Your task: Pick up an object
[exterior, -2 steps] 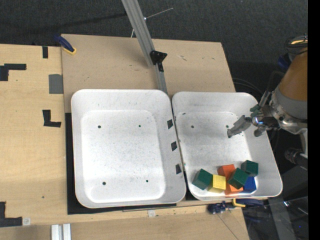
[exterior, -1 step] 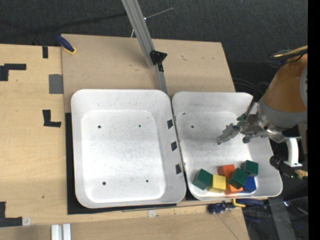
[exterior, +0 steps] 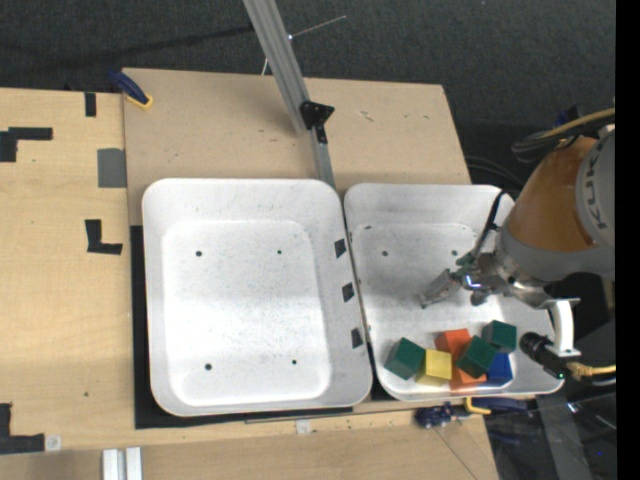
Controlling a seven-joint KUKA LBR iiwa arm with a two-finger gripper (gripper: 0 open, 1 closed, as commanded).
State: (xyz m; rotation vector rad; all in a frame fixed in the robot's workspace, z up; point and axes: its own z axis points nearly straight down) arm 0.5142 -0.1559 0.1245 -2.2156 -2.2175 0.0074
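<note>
At the near edge of the right bin [exterior: 420, 203], the blocks huddle in one cluster: a green block [exterior: 405, 357] at the left end, a yellow block [exterior: 437, 366] touching it, an orange block [exterior: 468, 376] and a blue block [exterior: 499, 369] along the front wall, a red-orange block [exterior: 454, 341] just behind the yellow one, and two dark green blocks [exterior: 481, 354] [exterior: 502, 334] toward the right. Just beyond the cluster, my gripper [exterior: 445, 286] hangs over the bare middle of that bin, its fingers spread apart and slanting down to the left, with nothing between them. My arm [exterior: 555, 218] comes in from the right, orange band above the wrist. The left bin [exterior: 240, 293] lies beside it, their rims meeting. Farther back, a grey metal bar [exterior: 285, 63] slants across the wooden bench [exterior: 380, 128].
</note>
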